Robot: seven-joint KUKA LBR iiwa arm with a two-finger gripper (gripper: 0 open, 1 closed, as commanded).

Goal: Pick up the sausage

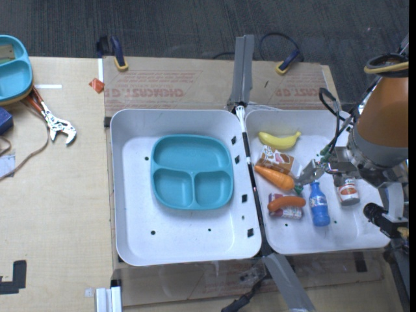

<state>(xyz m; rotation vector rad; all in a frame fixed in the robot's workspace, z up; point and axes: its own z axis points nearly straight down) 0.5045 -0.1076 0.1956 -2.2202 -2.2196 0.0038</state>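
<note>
Red sausage [286,202], one banana [279,138], one carrot [273,176]

1. My bench [58,226] is pale wood, with brown cardboard [195,83] laid across its far half.
2. Two white bins sit side by side on it: the left bin [127,194] at centre, the right bin [344,236] at 3 o'clock, rims touching.
3. At 9 o'clock lies a wrench [57,125].
4. At 10 o'clock a blue tray [14,70] pokes in.
</note>
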